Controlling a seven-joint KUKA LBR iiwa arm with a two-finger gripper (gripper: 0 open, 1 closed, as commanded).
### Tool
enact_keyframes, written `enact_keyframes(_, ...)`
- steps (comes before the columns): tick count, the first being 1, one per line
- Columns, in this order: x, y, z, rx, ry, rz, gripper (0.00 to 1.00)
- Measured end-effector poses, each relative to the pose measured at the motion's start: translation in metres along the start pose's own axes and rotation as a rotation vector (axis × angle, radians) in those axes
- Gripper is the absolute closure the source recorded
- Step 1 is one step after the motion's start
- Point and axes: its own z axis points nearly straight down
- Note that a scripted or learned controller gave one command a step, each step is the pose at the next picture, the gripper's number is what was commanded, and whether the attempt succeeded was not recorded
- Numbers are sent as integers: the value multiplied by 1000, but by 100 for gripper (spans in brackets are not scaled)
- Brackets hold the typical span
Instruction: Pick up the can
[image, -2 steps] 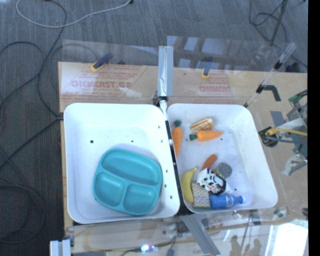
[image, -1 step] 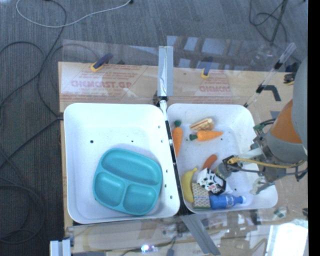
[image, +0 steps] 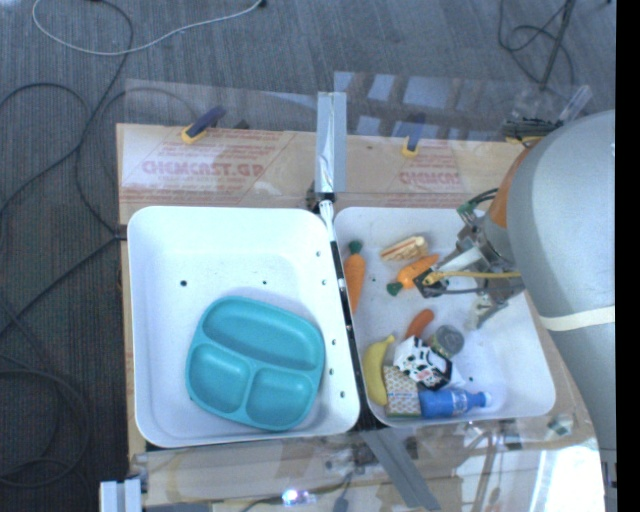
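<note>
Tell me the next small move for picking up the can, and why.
Probably shift the gripper toward the view's bottom, until it is over the small grey metal can, then lower it. The gripper sits by the orange carrot pieces, apart from the can, which lies beside the black-and-white cow toy in the right white bin.

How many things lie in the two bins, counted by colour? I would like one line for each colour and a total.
Orange (carrots): 3
Teal (divided tray): 1
Yellow (banana): 1
Tan (bread-like piece): 1
Blue (bottle): 1
Grey (can): 1
Black and white (cow-patterned toy): 1
Beige (box): 1
Total: 10
</note>
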Motion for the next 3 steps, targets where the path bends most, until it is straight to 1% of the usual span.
enact_keyframes(1,13,11,0,1,-2,-222,0)
enact_keyframes(2,17,-8,-27,4,-5,-349,0)
enact_keyframes(3,16,54,-111,5,-5,-288,0)
